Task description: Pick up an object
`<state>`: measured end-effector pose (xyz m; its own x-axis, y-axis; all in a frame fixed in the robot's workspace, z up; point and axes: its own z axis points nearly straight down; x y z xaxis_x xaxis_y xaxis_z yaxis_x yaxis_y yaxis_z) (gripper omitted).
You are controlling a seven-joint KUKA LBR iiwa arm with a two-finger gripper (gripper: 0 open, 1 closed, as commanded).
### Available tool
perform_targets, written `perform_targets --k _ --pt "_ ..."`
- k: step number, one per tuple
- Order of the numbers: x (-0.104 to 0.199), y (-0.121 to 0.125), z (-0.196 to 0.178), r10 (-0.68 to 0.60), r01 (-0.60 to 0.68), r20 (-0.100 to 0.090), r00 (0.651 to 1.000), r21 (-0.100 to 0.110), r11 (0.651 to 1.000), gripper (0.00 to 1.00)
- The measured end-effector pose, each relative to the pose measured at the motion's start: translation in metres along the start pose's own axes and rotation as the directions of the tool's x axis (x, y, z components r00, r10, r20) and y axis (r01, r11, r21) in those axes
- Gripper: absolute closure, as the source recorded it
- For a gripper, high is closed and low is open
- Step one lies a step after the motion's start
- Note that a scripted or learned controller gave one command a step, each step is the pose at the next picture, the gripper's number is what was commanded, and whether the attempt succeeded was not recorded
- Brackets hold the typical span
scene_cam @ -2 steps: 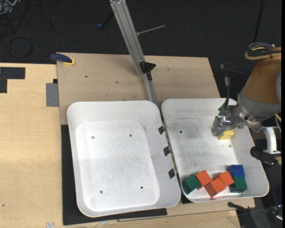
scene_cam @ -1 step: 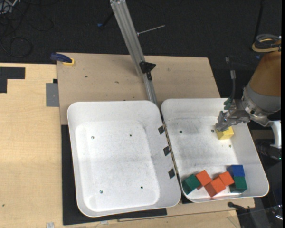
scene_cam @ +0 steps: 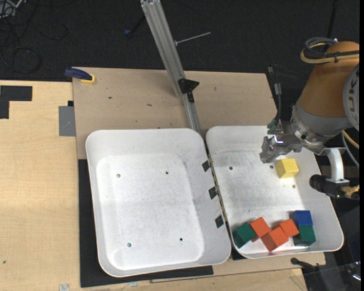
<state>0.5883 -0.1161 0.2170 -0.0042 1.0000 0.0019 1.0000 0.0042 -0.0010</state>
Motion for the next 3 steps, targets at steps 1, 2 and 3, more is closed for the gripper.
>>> perform_targets --k 1,2,3 --pt "0.045 0.013 -0.008 0.0 0.0 0.0 1.0 0.0 1.0 1.0" --pt "0.096 0.023 -0.018 0.0 0.0 0.0 1.0 0.0 1.0 1.0" --pt "0.147 0.028 -0.004 0.001 -0.001 0.0 1.0 0.004 1.0 1.0"
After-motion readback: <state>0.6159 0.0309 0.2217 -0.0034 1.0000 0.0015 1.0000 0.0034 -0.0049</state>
